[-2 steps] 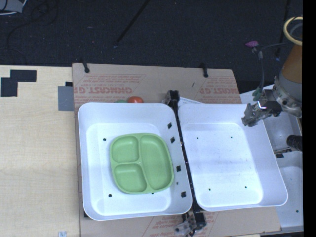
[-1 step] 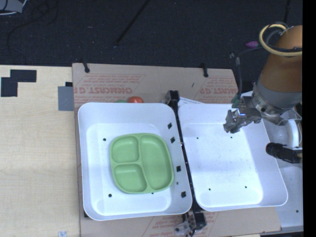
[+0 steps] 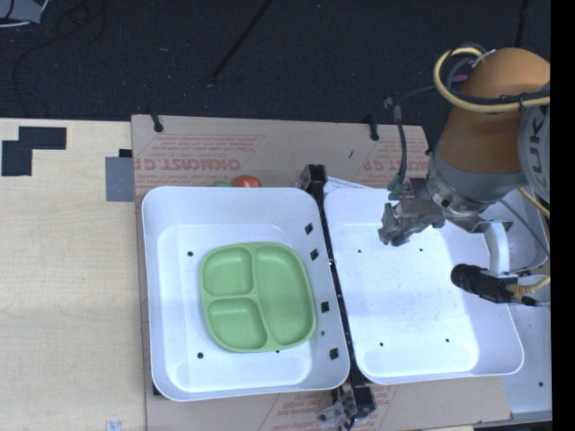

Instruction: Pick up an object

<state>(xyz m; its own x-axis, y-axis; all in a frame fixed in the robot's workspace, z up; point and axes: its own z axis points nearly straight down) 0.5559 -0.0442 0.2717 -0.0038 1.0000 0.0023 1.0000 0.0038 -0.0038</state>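
A light green divided plate (image 3: 257, 296) with three compartments lies flat in the middle of the left white bin (image 3: 171, 232). A small red object (image 3: 246, 182) peeks over the far rim of that bin, with a bit of green beside it. My gripper (image 3: 396, 230) hangs over the far left part of the right white bin (image 3: 422, 348), well to the right of the plate. I see nothing between its fingers.
A black divider clamp (image 3: 325, 268) runs between the two bins. The orange-banded arm (image 3: 490, 124) fills the upper right, and a black cable connector (image 3: 481, 283) lies over the right bin's right side. Brown cardboard (image 3: 269, 151) lies under both bins.
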